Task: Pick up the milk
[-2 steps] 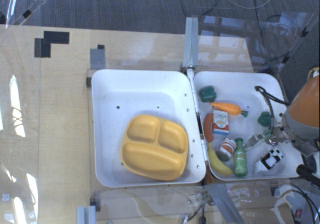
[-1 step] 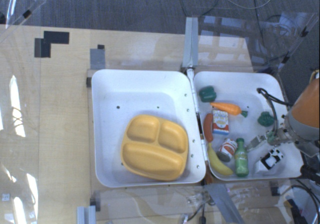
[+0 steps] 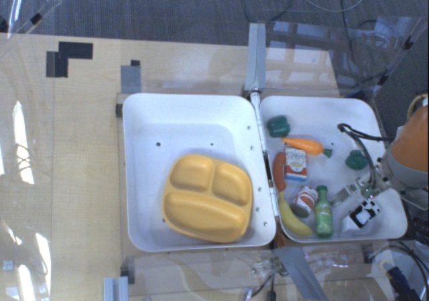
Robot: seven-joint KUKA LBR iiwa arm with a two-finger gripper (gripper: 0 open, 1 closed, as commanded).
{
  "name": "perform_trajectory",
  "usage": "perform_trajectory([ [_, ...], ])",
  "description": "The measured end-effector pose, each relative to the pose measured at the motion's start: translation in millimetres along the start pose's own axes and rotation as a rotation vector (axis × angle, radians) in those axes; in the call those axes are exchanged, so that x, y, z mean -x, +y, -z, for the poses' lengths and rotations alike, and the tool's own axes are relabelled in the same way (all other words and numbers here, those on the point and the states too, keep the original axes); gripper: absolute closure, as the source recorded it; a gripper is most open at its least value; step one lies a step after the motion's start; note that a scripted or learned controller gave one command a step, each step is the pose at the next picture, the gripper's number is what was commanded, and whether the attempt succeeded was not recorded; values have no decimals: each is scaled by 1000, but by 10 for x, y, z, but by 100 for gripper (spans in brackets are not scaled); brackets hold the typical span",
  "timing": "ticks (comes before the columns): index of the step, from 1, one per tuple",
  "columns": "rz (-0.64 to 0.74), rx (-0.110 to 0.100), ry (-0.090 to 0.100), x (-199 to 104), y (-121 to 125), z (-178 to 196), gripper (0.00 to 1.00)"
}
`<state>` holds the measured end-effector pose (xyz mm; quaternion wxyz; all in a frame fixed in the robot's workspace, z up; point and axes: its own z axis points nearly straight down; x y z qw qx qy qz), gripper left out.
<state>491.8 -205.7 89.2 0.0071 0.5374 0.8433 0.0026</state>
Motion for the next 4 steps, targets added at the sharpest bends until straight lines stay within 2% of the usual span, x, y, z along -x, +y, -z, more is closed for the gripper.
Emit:
perform_trajectory([
  [1, 329, -4, 4, 112, 283, 493, 0],
  [2, 337, -1, 0, 5, -6, 0, 0],
  [3, 337, 5, -5, 12, 26, 125, 100],
  [4, 107, -2, 2, -4, -9, 6, 100],
])
